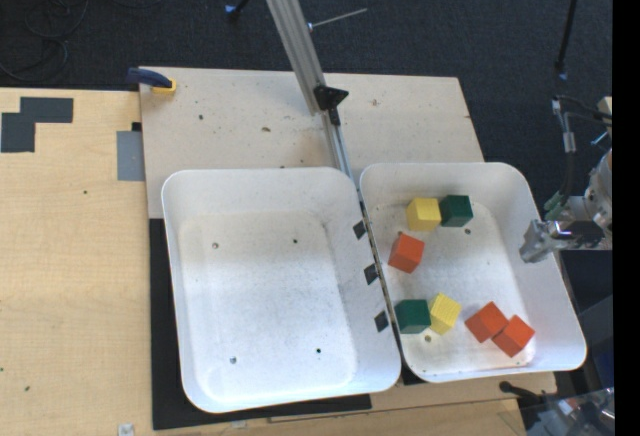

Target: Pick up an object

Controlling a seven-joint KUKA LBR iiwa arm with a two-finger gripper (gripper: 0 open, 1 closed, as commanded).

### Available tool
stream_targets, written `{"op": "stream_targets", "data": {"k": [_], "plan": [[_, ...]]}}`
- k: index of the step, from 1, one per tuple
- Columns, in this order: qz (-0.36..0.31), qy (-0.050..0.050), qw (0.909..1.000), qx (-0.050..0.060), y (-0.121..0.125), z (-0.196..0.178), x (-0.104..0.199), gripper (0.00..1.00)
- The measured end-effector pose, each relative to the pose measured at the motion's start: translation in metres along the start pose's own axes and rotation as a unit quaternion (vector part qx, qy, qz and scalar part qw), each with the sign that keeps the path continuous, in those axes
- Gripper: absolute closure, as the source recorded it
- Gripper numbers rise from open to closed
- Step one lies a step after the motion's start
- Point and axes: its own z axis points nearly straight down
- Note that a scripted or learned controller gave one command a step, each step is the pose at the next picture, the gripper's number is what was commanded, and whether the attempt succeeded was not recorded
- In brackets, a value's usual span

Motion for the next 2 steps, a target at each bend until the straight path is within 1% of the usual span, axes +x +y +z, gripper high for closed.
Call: {"op": "stream_targets", "data": {"k": [1,2], "plan": [[-0.002,0.002,1.0,0.004,0.012,0.012,0.057,1.0],[-0.001,0.002,1.0,0.005,0.025,0.019,0.11,1.0]]}}
